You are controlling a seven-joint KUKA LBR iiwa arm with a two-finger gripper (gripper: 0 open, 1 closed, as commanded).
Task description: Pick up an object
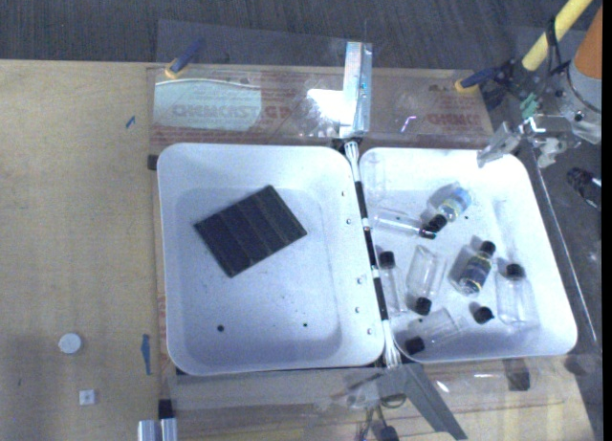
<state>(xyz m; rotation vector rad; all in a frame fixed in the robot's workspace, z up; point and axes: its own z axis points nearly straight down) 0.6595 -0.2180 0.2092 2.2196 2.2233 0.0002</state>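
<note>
Clear vials [421, 272] with black caps (right bin [535, 195]), gripper [521, 133] grip state unclear

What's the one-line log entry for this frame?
phase: pre-grasp | gripper: above right bin's far corner, holding nothing | vials: in right bin | dark ridged pad: in left bin

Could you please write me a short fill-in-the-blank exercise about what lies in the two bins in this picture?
1. The dark ribbed mat lies in the ____ bin as the camera view shows it.
2. The clear vials with black caps lie in the ____ bin.
3. The number of dark mats in the left bin is ____.
4. The gripper hangs near the right bin's far ____ corner.

Missing words: left; right; one; right
</note>
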